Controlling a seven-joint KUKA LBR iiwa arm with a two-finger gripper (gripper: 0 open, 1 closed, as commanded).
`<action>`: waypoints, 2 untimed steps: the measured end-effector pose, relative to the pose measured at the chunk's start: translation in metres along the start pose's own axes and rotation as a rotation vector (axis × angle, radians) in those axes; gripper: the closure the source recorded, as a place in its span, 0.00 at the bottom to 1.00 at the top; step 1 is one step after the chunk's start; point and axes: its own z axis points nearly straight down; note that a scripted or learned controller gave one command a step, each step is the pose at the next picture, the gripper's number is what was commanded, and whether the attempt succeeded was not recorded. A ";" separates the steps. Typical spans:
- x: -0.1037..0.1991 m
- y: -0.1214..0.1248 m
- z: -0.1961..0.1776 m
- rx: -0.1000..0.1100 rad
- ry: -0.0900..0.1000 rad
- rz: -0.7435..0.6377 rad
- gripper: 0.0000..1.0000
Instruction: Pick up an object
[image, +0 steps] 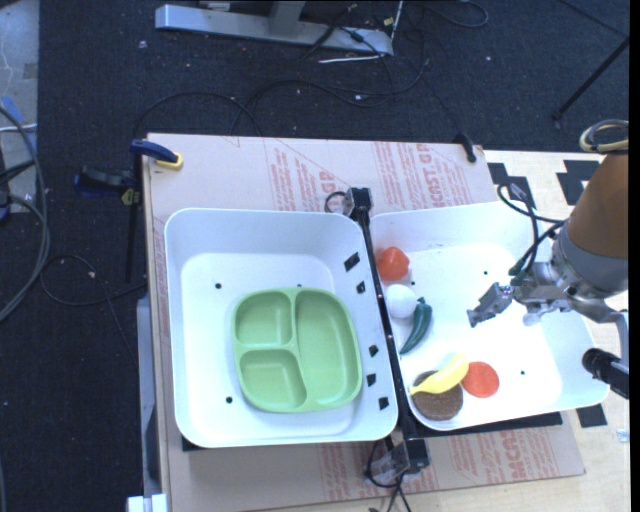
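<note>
The green pepper (417, 325), lying against the right bin's (560, 400) left wall beside a white egg (400, 299) and an orange tomato (393, 263), sits left of the gripper (490, 305), which hangs bare over open floor, finger spread unreadable, probably ranging for a grab.

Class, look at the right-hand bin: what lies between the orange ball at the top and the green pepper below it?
In the camera view, a small white ball lies between the orange ball and the green pepper, close against the bin's left wall.
</note>
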 end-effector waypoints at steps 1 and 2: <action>0.000 0.001 -0.002 -0.004 -0.001 0.000 0.00; 0.006 0.004 0.042 -0.001 0.000 -0.001 0.00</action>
